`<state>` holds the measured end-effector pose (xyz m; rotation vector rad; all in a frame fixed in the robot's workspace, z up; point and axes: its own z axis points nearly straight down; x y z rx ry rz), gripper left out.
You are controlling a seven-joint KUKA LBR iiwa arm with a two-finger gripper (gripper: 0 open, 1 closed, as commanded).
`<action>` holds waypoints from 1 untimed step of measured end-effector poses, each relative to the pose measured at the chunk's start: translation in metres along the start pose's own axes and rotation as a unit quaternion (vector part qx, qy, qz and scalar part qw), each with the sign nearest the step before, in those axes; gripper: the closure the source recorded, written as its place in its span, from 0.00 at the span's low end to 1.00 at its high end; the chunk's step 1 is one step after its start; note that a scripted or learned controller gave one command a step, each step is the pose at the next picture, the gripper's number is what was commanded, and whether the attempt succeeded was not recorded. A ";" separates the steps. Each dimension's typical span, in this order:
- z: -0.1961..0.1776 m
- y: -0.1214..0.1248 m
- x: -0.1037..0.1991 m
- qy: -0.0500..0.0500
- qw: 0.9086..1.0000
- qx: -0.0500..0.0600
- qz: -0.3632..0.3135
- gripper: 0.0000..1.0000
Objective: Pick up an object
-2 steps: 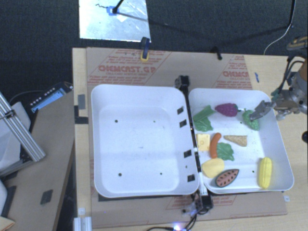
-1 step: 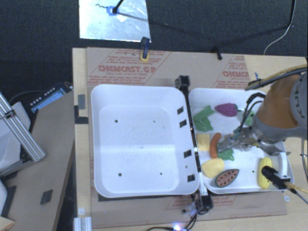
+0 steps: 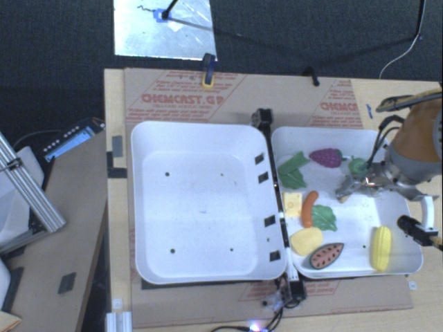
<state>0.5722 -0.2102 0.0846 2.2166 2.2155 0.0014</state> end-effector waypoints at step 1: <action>0.006 0.086 0.013 0.002 0.999 0.034 -0.008 0.00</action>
